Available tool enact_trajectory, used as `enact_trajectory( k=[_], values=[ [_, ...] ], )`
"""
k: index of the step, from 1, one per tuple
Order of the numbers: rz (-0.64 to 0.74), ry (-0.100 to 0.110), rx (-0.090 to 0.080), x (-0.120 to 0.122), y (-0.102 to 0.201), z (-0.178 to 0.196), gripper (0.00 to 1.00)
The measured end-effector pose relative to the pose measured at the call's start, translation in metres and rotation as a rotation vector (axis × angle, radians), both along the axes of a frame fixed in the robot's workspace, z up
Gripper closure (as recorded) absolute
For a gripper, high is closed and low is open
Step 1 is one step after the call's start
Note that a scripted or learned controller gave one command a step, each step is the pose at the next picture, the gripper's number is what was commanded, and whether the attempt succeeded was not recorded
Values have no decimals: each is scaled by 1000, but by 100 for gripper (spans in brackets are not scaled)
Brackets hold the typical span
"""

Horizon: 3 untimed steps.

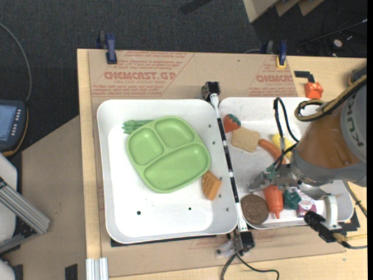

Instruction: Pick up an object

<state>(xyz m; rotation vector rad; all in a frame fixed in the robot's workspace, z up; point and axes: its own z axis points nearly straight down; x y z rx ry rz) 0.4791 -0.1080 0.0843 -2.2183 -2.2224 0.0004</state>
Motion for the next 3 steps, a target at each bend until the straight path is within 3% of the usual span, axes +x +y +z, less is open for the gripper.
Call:
enact_trajectory(
  k=[1,2,3],
  values=[
    [-2,-1,-1,0,-2,0,0],
    [-2,-4,-2,1,-2,11,100],
    [8,-16,0,60,59,106,100]
  ],
)
